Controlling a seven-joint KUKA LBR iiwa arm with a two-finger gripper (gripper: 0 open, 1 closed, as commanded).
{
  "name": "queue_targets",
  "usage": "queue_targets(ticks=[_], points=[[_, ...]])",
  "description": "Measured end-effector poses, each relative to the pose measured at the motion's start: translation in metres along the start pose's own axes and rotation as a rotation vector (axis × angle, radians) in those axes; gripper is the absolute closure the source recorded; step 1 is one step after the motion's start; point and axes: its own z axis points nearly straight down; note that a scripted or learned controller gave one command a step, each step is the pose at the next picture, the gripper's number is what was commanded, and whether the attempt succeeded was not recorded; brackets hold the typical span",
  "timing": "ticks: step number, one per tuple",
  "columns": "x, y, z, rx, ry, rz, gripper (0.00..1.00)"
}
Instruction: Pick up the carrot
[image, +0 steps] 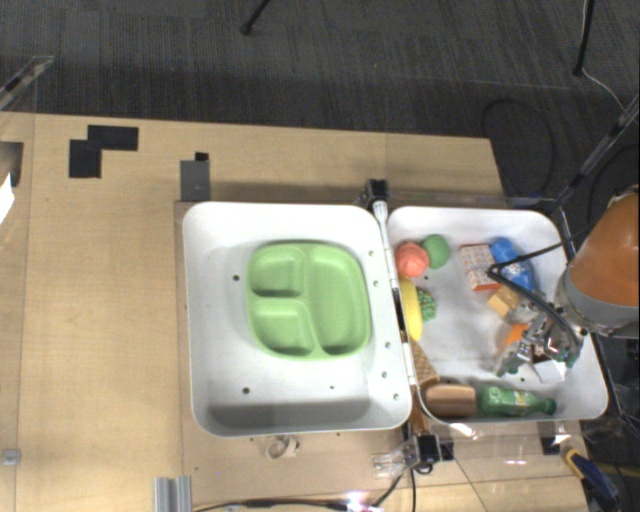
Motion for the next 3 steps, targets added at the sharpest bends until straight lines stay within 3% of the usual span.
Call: queue_targets(ticks=[1,2,3], points=[[-0.02,0.066,0.002,0.001,0.002,0.508,0.0],[0.002,0.018,-0.15,0.003,-0.005,0.26,0.0],[0.013,-0.023,-0.159,0.006,0.003,0.07,0.0]])
